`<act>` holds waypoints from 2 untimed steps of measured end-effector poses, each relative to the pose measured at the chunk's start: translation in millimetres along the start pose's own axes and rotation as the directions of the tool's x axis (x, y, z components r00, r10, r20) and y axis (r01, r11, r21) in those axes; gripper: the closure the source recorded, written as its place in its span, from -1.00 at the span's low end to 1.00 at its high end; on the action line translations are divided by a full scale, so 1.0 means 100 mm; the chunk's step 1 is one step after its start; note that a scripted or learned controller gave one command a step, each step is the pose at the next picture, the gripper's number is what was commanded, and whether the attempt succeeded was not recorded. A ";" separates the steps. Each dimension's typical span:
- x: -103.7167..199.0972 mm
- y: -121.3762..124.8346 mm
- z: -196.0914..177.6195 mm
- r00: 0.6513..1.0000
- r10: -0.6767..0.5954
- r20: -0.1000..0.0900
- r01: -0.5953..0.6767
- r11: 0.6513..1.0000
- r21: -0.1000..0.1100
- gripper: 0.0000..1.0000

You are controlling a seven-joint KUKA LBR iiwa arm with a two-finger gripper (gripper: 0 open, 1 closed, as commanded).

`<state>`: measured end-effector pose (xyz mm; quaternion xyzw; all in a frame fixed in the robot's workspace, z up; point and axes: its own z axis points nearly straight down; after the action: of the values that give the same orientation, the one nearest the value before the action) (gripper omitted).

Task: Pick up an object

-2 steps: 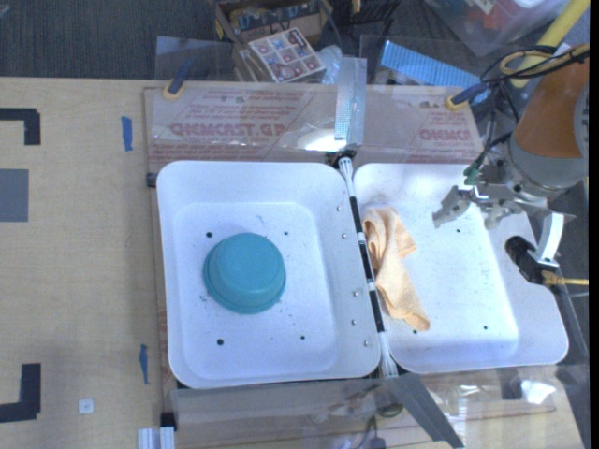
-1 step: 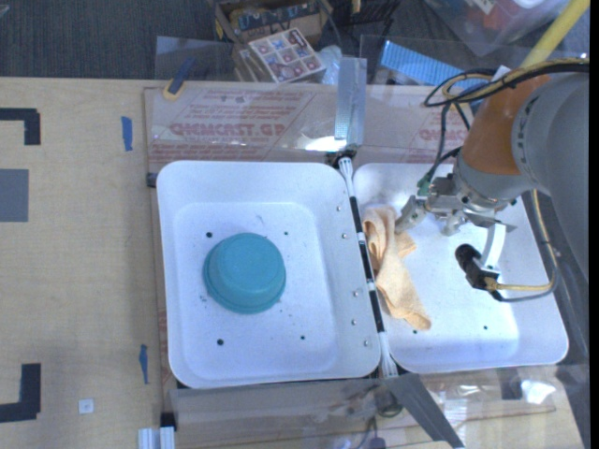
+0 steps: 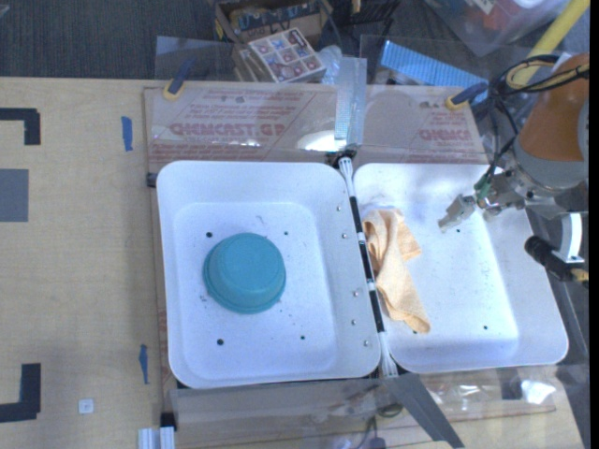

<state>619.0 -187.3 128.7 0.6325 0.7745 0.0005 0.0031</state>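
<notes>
On the far left the tan worktop (image 3: pixel 75 279) shows dark square marks and short strips of blue tape. Next comes the left bin (image 3: pixel 178 251), a shallow white tray with rounded corners, and inside it, a little left of its middle, sits a teal bowl (image 3: pixel 245 271) turned upside down, resting flat on the bin floor among a few small dark specks. A narrow seam with a row of small fasteners separates this tray from the right bin (image 3: pixel 496 307), the two touching along their shared edge. Just inside the right bin, against that left wall, lies a crumpled yellow-orange cloth (image 3: pixel 398 267), stretched from the upper part of the bin toward the lower middle, with one corner trailing downward. Further right, over the upper part of the same bin, hangs the tool (image 3: pixel 459 213), well apart from the cloth and pointing leftward and down; it carries nothing, and whether its fingers are spread or closed cannot be told at this size. Behind it the grey arm (image 3: pixel 552 171) with its orange band reaches in from the right.
</notes>
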 end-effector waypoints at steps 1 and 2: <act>0.69 0.63 0.39 0.984 -0.179 0.002 0.179 0.984 0.004 -1.00; 0.77 0.01 0.39 0.953 -0.304 0.000 0.304 0.953 -0.004 -1.00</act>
<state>605.3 -111.9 89.7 0.5057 0.8627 0.0020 0.0042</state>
